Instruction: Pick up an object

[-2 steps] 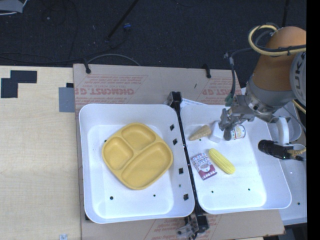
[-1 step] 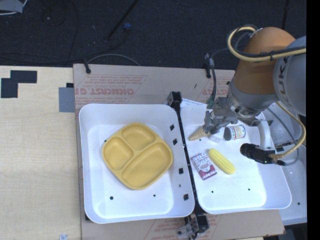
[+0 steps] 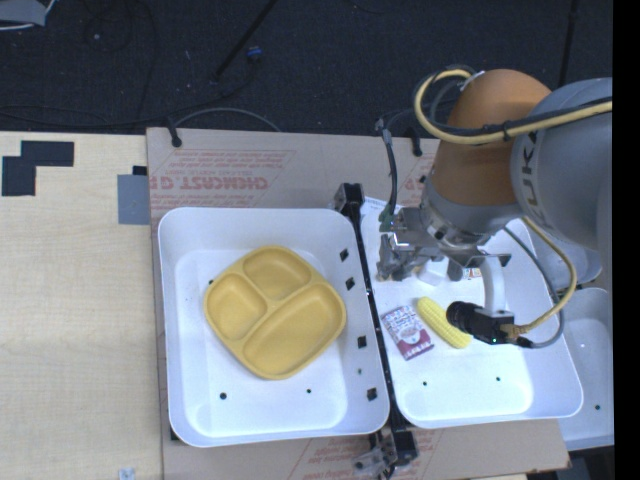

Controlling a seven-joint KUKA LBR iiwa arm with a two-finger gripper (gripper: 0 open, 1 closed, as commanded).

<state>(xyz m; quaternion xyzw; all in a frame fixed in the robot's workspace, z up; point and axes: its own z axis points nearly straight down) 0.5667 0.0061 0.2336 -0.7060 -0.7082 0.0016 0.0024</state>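
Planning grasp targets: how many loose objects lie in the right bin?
2: a small red-and-white packet near the bin's left wall, and a yellow corn cob touching its right side. The arm overhead may hide more.

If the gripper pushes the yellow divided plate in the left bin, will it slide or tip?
The yellow divided plate lies flat and wide, so it would probably slide, not tip. It looks like stiff plastic, likely light. Its low rim may be hard to pinch.
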